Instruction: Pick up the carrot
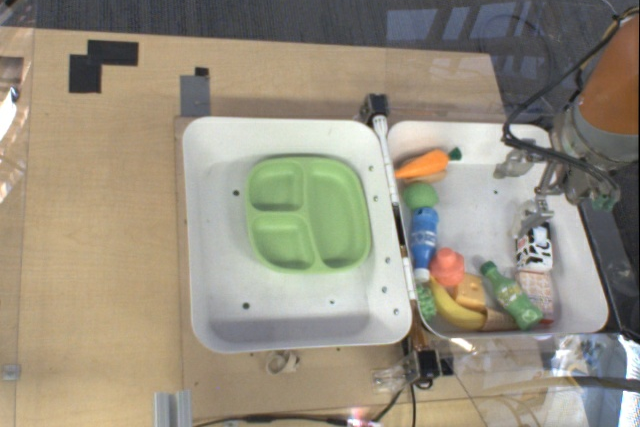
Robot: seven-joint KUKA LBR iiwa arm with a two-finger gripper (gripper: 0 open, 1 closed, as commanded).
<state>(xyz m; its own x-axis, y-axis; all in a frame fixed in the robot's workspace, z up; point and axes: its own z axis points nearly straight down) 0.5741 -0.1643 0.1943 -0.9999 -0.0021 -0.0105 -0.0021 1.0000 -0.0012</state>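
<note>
The orange carrot (422,164) with a green top lies in the far left corner of the right bin (478,193), its tip against the divider between the bins. My gripper (538,209) hangs over the right side of that bin, well to the right of the carrot and just above a cow-patterned carton (535,251). Nothing of the carrot is near its fingers.
Just in front of the carrot sit a green round fruit (420,195) and a blue bottle (424,235). A red fruit (447,265), a banana (453,307) and a green bottle (511,295) crowd the near end. The left bin (215,310) holds a green divided plate (305,215).
</note>
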